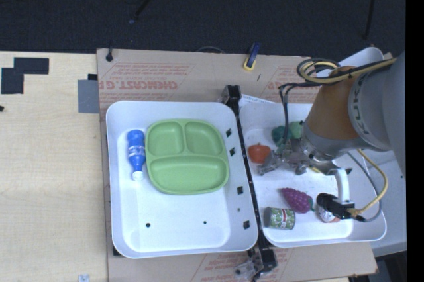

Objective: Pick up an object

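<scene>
Orange-red round object point(258, 153), small, in right bin point(371, 234), beside end effector point(273, 165), grip state unclear

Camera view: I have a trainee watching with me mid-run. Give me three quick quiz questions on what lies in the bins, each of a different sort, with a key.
1. True or false: the green divided plate lies in the left bin.
2. What lies beside the plate, on its left?
A. a can
B. a blue bottle
C. purple grapes
3. Fill in: the green-labelled can lies just below the bunch of purple ____.

Key:
1. True.
2. B, the blue bottle.
3. grapes, in the right bin, where the gripper hangs near the orange-red item.
</scene>
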Robot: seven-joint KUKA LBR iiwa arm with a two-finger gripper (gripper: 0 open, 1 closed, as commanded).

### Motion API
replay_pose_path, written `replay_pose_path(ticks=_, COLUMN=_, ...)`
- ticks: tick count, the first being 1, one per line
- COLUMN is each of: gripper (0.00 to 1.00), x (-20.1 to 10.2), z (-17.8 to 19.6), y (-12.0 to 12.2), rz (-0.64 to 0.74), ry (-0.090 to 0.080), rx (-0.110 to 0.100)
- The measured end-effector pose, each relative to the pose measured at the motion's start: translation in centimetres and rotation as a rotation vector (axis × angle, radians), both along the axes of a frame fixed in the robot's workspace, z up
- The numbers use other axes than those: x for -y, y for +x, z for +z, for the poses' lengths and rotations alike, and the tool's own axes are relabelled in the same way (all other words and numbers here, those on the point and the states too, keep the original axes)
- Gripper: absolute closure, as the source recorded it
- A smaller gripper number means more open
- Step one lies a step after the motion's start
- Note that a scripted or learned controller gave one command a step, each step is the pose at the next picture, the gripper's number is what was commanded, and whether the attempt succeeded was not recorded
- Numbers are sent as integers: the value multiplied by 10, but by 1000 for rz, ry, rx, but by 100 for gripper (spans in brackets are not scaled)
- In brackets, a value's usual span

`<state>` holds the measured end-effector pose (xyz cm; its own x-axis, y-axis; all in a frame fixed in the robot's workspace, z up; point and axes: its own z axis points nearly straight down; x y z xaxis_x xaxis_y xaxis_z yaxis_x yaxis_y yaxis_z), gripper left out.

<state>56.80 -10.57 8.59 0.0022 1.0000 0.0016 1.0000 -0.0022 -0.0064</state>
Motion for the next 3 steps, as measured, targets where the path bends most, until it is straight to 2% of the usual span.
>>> replay_pose_path(ticks=1, gripper=100, x=2, z=12, y=0, rz=-7, ry=0, rx=1)
replay_pose_path(ticks=2, gripper=100, x=-3, z=61, y=-7, rz=-3, ry=-1, rx=7)
replay_pose_path(ticks=3, gripper=100, x=-2, z=124, y=-5, rz=2, ry=-2, rx=9)
